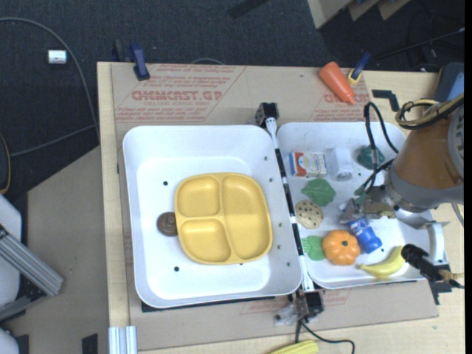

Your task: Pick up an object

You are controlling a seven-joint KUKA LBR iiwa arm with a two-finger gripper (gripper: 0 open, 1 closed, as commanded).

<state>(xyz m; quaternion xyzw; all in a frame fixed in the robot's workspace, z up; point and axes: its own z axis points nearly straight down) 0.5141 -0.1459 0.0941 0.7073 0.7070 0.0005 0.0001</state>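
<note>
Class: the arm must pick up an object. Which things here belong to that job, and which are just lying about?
Job: gripper; blue item, orange pumpkin, banana, green leaf, cookie.

Lying about: yellow divided plate, brown disc, orange cone, blue clamp.

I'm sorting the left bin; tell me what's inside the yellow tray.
The yellow tray has three compartments, and all three show bare yellow plastic. A brown round object lies beside its left edge in the left bin, partly tucked under it. Whatever lies beneath the tray is covered.
</note>
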